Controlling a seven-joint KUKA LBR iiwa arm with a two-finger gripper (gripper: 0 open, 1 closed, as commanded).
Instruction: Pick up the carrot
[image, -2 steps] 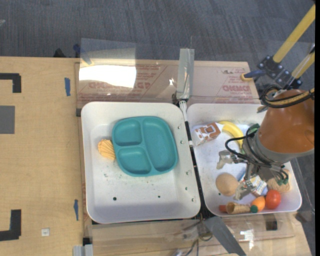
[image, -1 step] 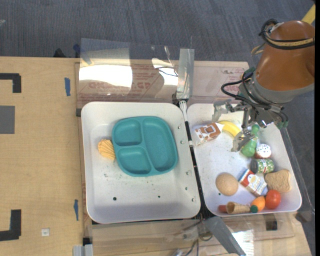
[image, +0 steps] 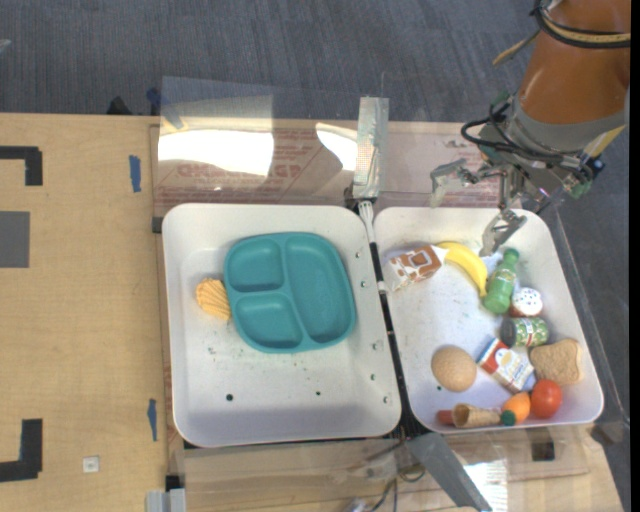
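Nearest the camera, along the front wall of the right bin (image: 592, 408), the carrot (image: 515, 407) is found: a small orange piece with a speck of green at its lower left end. It is wedged between a wafer cone (image: 474, 415) on its left and a red tomato (image: 546, 398) on its right, and seems to touch both. Its long axis is judged to run roughly from lower left to upper right, though the piece is too small for this to be settled.

A little farther back, a tan bread roll (image: 455, 368), a red-and-white carton (image: 508, 365) and a brown slice of bread (image: 557, 360) are crowded just behind the carrot. In the left bin (image: 172, 330), a teal divided plate (image: 290, 290) is seen with a yellow shell-shaped piece (image: 212, 298) at its left edge.

Farther still, a green bottle (image: 502, 280) and a banana (image: 465, 262) lie in the right bin's rear half. Above them, at the rear rim, the gripper (image: 503, 228) is hung from the orange-banded arm. Whether the claw is apart or together cannot be told; nothing is seen held in it.

The coming move is therefore governed by one relation: the carrot lies well apart from the claw, almost straight towards the camera along the bin's right side, at the opposite wall. A narrow, carefully aligned descent would be called for, since the neighbours could be caught instead.
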